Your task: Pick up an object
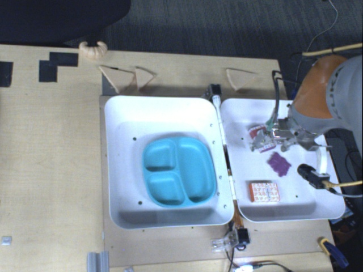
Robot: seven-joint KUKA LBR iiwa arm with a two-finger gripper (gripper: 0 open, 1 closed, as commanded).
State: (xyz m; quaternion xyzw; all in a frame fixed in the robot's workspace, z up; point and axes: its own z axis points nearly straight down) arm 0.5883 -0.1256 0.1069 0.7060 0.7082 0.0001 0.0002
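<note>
Grey KUKA arm's gripper (265,140) low in right white bin (238,152), can't tell grip state, purple crumpled piece (279,164) just beside, blue 3-section plastic tray (178,170) in left white bin (122,152)

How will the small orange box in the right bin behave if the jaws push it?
The small orange box lies flat on the bin floor, so it would probably slide, not roll or tip. It looks like thin cardboard, so likely light and easy to crush.

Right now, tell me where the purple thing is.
The purple thing lies in the right bin, just below the gripper and above the small orange box.
</note>
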